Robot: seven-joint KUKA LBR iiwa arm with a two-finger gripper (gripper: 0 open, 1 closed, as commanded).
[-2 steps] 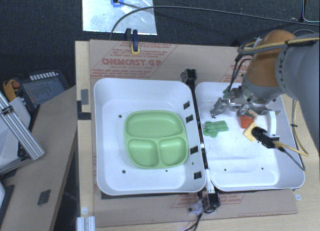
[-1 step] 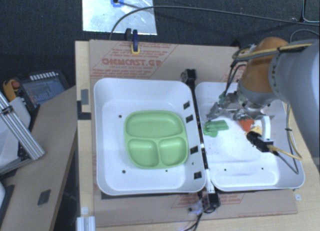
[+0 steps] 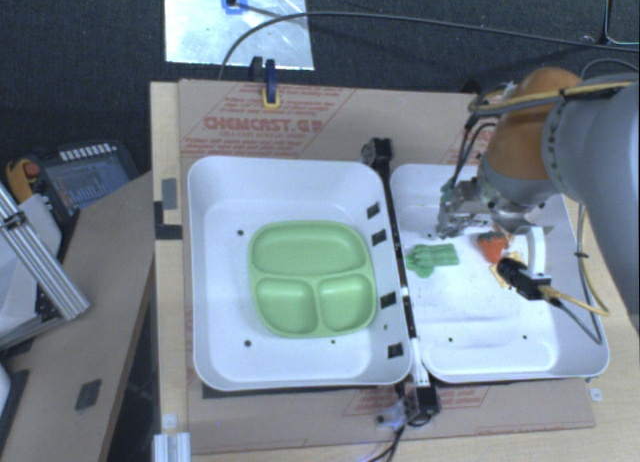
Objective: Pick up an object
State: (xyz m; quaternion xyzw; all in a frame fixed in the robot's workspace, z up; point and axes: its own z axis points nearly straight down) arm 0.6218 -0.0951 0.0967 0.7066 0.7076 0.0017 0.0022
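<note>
Bench (image 3: 300,140) with two bins, gripper (image 3: 452,222) in the right one

Left bin (image 3: 220,330) holds a green plate (image 3: 310,280) lying flat; right bin (image 3: 500,340) holds a green piece (image 3: 432,257) near its left wall and an orange piece (image 3: 491,247) to the right, apart; gripper hangs just beyond the green piece; whether it is spread or pressed together I cannot tell.

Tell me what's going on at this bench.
The grey arm reaches in from the right, with its pincer down in the right bin. The pincer is just above a small green toy that lies on the bin floor. A small orange piece sits beside it. The left bin holds a green divided plate. Nothing looks lifted.
</note>
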